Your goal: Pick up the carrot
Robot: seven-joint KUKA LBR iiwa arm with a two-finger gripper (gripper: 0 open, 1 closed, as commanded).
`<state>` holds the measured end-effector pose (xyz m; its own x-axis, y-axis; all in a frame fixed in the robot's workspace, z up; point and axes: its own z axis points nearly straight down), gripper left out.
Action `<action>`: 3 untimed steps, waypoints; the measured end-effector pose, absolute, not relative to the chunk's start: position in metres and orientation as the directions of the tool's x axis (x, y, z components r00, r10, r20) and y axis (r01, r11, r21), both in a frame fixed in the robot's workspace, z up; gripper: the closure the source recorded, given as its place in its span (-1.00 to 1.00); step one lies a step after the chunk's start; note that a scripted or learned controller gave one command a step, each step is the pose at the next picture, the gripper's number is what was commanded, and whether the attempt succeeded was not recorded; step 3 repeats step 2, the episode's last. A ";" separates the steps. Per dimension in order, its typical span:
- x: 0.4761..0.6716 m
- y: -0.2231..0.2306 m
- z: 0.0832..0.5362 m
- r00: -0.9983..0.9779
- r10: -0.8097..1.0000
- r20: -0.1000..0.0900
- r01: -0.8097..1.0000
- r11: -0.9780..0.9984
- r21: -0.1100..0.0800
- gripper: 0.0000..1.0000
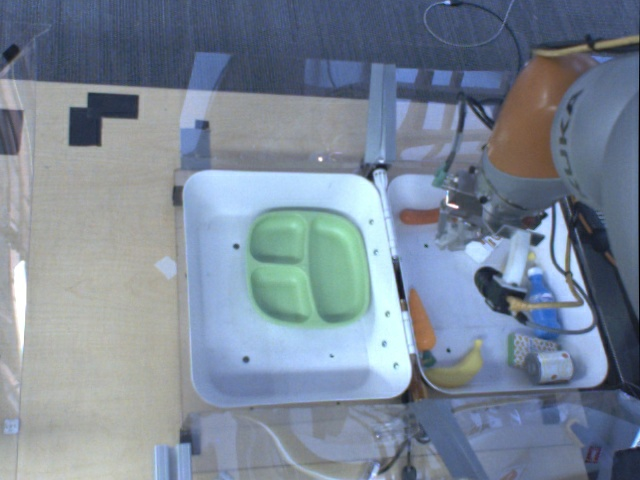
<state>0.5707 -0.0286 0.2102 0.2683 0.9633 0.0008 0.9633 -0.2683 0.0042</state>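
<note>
The carrot (420,320) is orange with a dark green end and lies along the left wall of the right bin (452,286), pointing toward the front. My gripper (462,230) hangs over the back part of that bin, up and to the right of the carrot and well apart from it. A small red-orange piece (420,216) lies just left of the gripper near the bin's back left corner. Nothing shows between the fingers.
A yellow banana (456,365) lies at the right bin's front, just right of the carrot's tip. A blue bottle (541,300), a green patterned packet (524,347) and a grey can (549,367) crowd the front right corner. The left bin (215,298) holds a green divided plate (305,266).
</note>
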 end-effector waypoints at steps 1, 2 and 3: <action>0.509 -0.011 0.184 0.107 0.994 0.001 0.994 -0.107 0.003 1.00; 0.487 0.055 0.184 0.466 0.885 0.001 0.885 -0.466 0.001 1.00; 0.487 0.055 0.184 0.466 0.885 0.001 0.885 -0.466 0.001 1.00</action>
